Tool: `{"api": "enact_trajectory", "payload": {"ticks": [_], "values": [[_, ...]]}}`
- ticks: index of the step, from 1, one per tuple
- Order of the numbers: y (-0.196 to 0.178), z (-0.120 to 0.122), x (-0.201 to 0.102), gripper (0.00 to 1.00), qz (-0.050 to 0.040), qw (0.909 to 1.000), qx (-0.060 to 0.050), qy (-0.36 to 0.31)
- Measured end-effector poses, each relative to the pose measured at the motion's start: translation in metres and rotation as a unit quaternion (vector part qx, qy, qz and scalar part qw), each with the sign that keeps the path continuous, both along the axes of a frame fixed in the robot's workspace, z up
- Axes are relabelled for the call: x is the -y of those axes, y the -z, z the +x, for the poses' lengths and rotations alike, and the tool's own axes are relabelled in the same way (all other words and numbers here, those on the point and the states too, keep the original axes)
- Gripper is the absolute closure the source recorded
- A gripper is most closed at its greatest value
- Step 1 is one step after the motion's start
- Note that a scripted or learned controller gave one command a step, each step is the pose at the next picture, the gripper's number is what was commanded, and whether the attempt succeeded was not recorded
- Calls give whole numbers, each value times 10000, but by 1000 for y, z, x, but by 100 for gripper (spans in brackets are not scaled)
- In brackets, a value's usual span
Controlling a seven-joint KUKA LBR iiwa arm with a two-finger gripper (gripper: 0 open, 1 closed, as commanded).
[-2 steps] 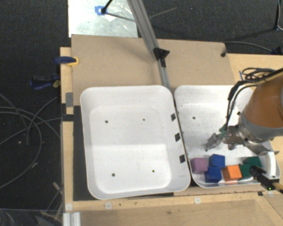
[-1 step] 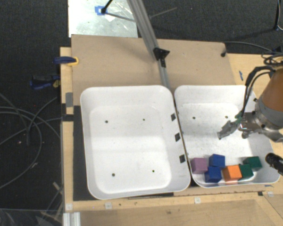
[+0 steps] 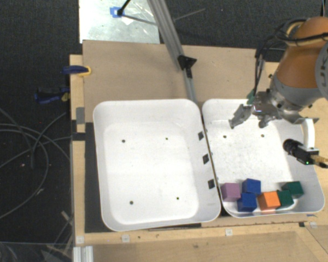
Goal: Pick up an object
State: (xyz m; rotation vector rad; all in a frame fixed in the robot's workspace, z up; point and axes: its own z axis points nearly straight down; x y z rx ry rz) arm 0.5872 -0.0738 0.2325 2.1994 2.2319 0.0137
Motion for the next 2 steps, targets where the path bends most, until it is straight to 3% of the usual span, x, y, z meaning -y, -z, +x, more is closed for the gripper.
{"api": "enact_trajectory", "payload": {"ticks": [1, 2], "values": [[90, -49, 34, 0, -1, 9999, -102, 85], [145, -92, 112, 0, -15, 9999, -85, 113]]}}
